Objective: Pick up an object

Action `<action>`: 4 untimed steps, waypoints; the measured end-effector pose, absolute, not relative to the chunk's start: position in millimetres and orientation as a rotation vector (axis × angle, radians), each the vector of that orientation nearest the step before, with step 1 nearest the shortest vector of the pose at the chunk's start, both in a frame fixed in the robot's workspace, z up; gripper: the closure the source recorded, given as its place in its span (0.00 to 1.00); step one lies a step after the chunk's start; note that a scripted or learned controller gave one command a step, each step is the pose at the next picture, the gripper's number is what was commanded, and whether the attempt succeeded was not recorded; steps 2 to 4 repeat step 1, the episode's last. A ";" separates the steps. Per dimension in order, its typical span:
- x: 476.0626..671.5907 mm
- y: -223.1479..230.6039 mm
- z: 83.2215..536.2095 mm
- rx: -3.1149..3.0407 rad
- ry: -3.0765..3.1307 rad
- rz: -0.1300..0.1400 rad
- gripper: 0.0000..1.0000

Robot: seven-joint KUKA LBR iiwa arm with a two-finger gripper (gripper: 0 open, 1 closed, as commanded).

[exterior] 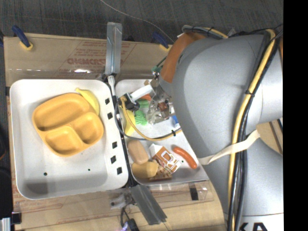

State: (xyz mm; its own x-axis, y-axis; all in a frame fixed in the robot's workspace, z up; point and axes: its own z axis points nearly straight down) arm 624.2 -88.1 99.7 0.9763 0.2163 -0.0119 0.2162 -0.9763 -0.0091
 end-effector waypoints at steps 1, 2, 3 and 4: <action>627.4 -91.9 146.2 -3.124 -0.324 -0.001 1.00; 627.4 -91.9 146.2 -3.124 -0.324 -0.001 1.00; 627.4 -91.9 146.2 -3.124 -0.324 -0.001 1.00; 627.4 -91.9 146.2 -3.124 -0.324 -0.001 1.00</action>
